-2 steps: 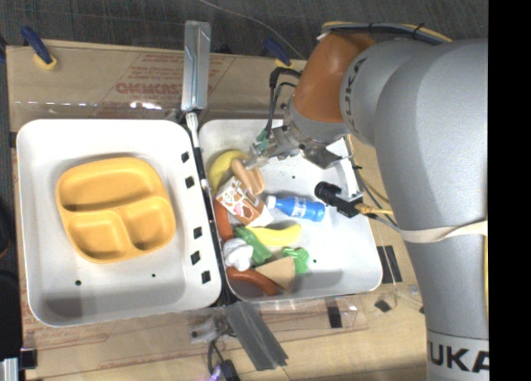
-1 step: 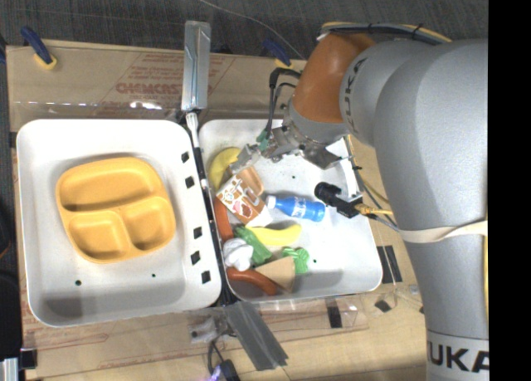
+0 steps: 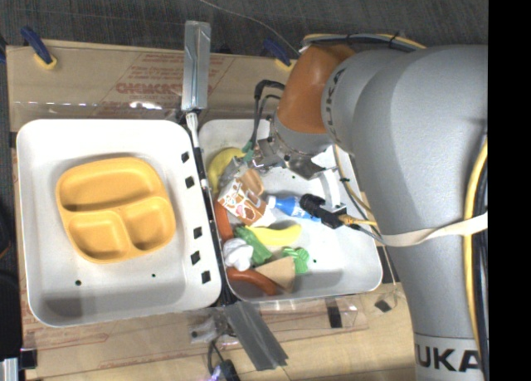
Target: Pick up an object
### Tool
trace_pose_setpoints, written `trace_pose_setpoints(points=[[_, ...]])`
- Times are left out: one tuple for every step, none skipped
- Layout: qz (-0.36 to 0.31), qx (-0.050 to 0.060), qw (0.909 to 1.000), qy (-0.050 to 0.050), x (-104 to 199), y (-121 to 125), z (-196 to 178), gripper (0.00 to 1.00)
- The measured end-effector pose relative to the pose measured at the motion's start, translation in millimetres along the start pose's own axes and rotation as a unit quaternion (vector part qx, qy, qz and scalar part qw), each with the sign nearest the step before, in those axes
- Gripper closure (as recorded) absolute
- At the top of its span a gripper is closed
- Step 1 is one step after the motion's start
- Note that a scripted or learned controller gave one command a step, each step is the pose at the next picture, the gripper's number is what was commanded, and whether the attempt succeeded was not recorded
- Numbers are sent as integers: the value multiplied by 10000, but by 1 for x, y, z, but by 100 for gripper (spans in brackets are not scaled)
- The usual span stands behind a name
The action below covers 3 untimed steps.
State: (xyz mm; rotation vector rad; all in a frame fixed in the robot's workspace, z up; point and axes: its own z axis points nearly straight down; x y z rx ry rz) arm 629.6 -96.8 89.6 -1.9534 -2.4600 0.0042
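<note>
The gripper (image 3: 255,158) is lowered into the right bin (image 3: 358,265), at its upper left corner beside a yellow round object (image 3: 221,163); finger state cannot be told. A snack packet (image 3: 241,197) possibly touches it. The toy pile (image 3: 264,242) is crowded against the bin's left wall, with bare floor left toward the right. A yellow divided tray (image 3: 116,205) is seen in the left bin (image 3: 50,288).

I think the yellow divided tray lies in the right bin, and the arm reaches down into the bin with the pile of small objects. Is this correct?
Not quite. The camera view shows the yellow divided tray in the left bin, not the right one. The rest holds: the arm reaches down into the right bin, the one with the pile of small objects.
</note>
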Motion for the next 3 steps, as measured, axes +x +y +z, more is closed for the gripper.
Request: trace_pose_setpoints(points=[[-23, -12, 10000, -1, 1, 1, -9, 100], [276, -44, 9996, -6, -10, 0, -169, 100], [260, 25, 9997, 19, 49, -19, -142, 100]])
